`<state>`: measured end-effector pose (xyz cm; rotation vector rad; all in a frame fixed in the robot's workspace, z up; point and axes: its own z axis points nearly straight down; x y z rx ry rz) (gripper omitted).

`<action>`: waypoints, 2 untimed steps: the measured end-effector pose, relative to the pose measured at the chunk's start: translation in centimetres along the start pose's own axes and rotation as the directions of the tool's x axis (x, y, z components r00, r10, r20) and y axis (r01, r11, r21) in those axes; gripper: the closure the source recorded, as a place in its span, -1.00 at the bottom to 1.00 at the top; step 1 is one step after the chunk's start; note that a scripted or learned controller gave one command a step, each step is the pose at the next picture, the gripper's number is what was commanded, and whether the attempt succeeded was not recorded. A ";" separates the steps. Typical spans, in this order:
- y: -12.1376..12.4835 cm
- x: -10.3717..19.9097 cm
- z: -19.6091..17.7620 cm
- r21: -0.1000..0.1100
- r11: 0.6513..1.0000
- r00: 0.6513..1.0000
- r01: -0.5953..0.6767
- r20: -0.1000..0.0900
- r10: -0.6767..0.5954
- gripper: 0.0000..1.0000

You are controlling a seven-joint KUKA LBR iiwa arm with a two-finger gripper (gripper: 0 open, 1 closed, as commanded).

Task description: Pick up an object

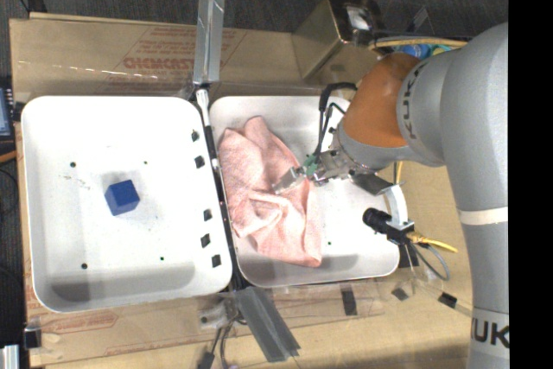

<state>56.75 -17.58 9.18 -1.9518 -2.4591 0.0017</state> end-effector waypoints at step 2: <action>6.6 4.1 -12.1 -0.001 1.000 1.000 -0.006 0.000 0.006 1.00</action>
